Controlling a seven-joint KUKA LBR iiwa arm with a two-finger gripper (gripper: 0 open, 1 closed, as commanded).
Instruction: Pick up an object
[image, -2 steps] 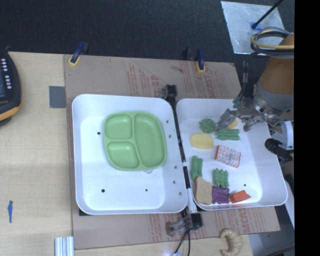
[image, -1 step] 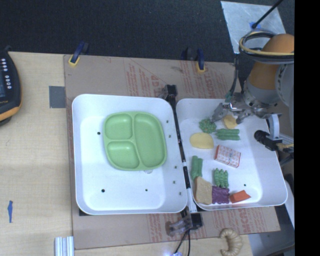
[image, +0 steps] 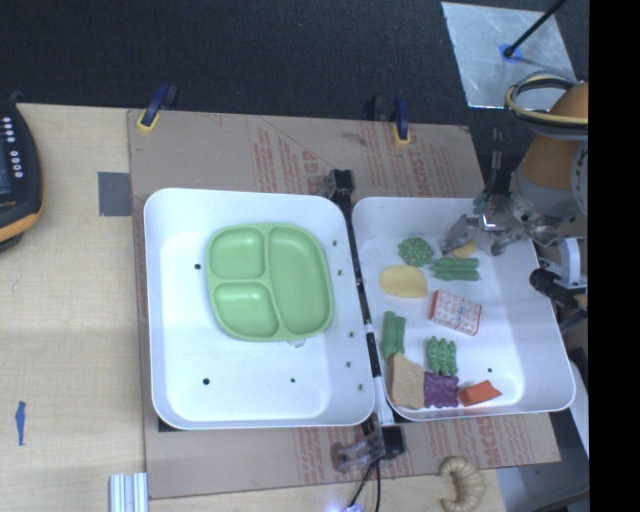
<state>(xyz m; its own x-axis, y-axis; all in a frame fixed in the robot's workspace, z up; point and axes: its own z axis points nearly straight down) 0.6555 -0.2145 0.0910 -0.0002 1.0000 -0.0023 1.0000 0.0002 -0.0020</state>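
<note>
The right bin (image: 530, 350) holds several toy foods: a green leafy piece (image: 415, 249), a green bean pod (image: 456, 268), a yellow lemon shape (image: 403, 282), a red-and-white box (image: 455, 312), a dark green pickle (image: 392, 335), a green bumpy piece (image: 441, 355), a tan bread slice (image: 405, 382), a purple piece (image: 440, 388) and an orange piece (image: 480, 393). My gripper (image: 482, 234) hangs over the bin's far part, just above and right of the bean pod. It looks open, with nothing between its fingers. A small yellowish piece (image: 465, 250) shows just below it.
The left bin (image: 180, 360) holds a light green divided plate (image: 270, 280). A black latch (image: 342, 183) sits where the bins meet at the far side. Blue clamps (image: 400, 118) pin the cardboard sheet. A black-and-orange pendant (image: 15, 170) lies at the far left.
</note>
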